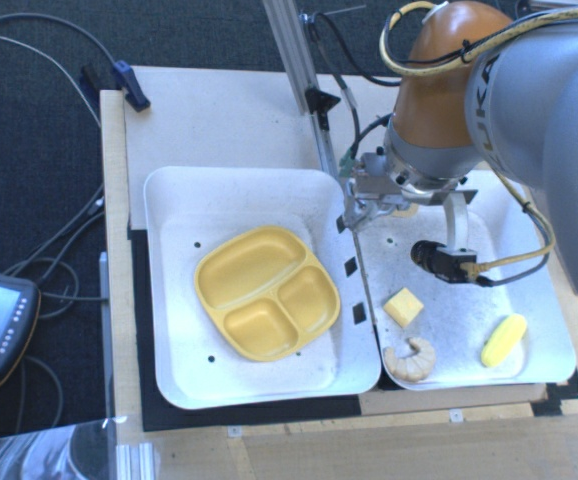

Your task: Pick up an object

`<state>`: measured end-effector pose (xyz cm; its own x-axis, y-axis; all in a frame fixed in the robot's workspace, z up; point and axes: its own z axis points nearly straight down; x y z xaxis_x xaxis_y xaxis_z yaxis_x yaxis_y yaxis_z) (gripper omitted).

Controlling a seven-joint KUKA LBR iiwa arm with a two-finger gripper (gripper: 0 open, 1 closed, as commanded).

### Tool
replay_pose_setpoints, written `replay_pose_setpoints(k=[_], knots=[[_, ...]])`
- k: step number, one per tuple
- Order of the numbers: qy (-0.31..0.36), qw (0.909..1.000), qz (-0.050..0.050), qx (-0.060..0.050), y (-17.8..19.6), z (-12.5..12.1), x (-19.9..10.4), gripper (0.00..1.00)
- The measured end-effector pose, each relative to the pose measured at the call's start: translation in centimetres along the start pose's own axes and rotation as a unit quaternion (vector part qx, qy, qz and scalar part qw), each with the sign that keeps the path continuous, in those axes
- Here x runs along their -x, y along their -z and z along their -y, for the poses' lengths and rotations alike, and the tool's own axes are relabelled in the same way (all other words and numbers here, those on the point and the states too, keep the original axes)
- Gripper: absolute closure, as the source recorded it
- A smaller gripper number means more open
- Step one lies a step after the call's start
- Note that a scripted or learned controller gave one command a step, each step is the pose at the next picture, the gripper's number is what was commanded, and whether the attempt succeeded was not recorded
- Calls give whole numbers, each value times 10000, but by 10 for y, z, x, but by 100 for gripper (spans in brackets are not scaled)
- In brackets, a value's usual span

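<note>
My gripper [401, 206] hangs under the orange wrist band, over the back left part of the right bin [539, 373], close to the rim shared by the two bins. In that bin lie a pale yellow cube [403, 308], a curled beige shrimp-shaped piece [411, 359] at the front rim, and a yellow oblong piece [504, 340] to the right. The cube sits roughly a hand's width in front of the gripper. Nothing can be seen held. A yellow three-compartment plate [267, 292] rests in the left bin [169, 218].
A black cylindrical part with a yellow cable [443, 260] hangs from the arm just behind the cube. A slanted metal post [294, 43] rises behind the bins. A blue clip [129, 84] sits at the bench's back left corner.
</note>
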<state>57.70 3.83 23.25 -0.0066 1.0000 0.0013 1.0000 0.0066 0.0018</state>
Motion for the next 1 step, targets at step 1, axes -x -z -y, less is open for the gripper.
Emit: replay_pose_setpoints(k=[1], knots=[[-5,10000,0,3,-9,-29,-46,100]])
